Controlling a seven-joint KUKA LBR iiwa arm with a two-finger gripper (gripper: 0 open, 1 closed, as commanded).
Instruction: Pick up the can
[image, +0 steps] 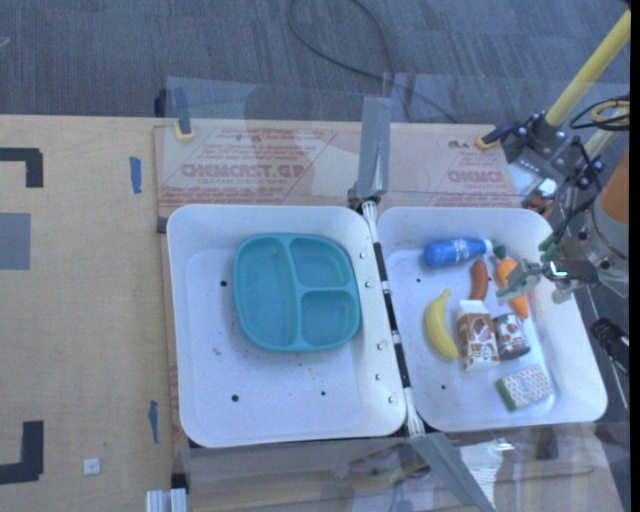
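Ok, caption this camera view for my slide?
Gripper hovering over right bin near the can; teal tray in left bin.

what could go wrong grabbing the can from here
The can stands tight against the carton, so a descending finger could land on the carton or pinch both. The gripper hangs among the carrot and sausage, above the can in this view, and may knock them on its way. The can is small and round, so it could slip out of a closing grip.
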